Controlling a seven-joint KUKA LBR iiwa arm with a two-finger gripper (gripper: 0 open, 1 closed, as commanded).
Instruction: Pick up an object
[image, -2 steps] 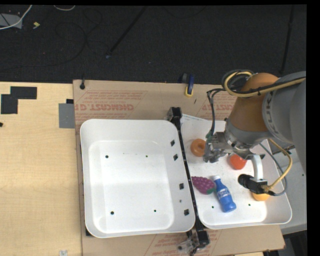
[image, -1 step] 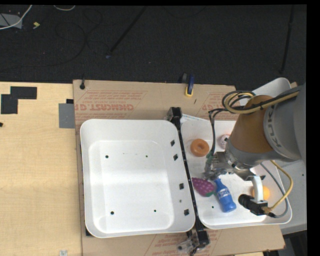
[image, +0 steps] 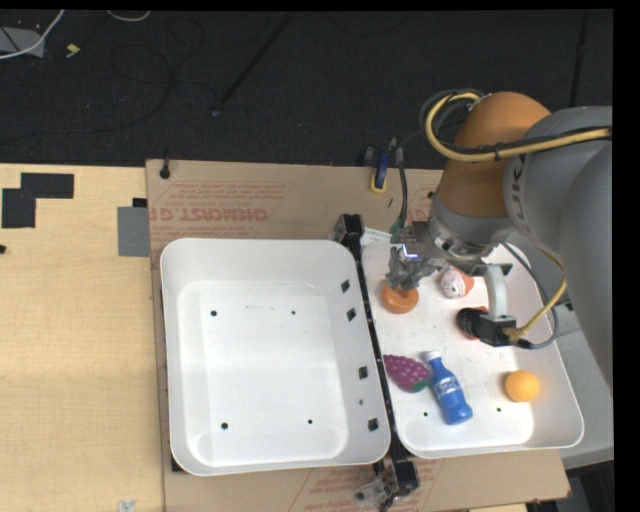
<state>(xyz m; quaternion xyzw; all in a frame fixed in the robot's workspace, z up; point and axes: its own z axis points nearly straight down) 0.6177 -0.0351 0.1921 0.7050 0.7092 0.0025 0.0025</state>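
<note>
My gripper (image: 404, 270) hangs over the far left part of the right bin (image: 560, 425), just above a small orange object (image: 400, 299) that lies by the bin's left wall. The gripper's tip meets or nearly meets the top of that object. A small white and red object (image: 455, 285) lies just right of the gripper. Nearer the front lie a purple bunch of grapes (image: 406, 372), a blue bottle (image: 450, 390) with a white cap, and an orange ball (image: 521, 386).
The left bin (image: 190, 300) stands beside the right one, parted from it by a black divider rail (image: 365, 330). The grey arm with its orange band (image: 490, 150) reaches in from the right, over the right bin's far corner.
</note>
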